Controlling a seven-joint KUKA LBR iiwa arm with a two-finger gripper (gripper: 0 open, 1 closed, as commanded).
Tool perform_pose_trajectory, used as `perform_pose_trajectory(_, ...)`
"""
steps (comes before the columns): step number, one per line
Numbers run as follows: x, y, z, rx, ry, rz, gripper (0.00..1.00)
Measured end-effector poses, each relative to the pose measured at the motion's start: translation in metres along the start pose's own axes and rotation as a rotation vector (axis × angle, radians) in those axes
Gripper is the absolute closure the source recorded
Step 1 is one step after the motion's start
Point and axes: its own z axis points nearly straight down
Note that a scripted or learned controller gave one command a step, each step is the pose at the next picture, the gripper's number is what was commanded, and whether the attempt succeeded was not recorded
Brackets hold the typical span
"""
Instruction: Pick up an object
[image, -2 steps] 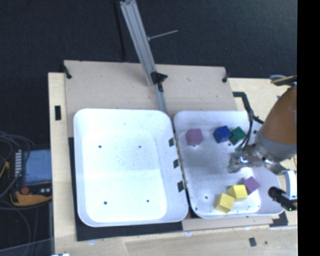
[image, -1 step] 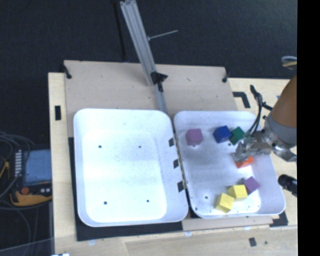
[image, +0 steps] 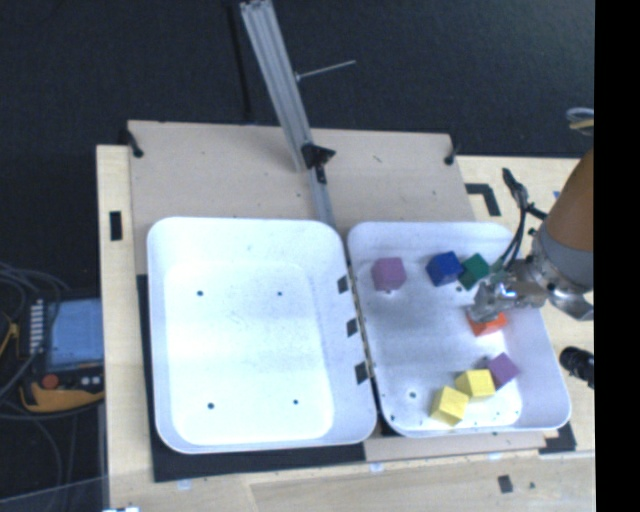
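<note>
Since the gripper sits low over the orange block near the right bin's right wall, that block looks like the target; whether it is gripped I cannot tell. It seems small, light, rigid and flat-sided, best pinched across opposite faces. The green block and blue block lie close above, the purple block below; bare floor opens leftward.
</note>
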Motion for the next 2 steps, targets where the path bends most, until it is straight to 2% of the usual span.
perform_pose_trajectory(2, 0.108, 0.028, -0.005, 0.000, 0.001, -0.002, 1.00)
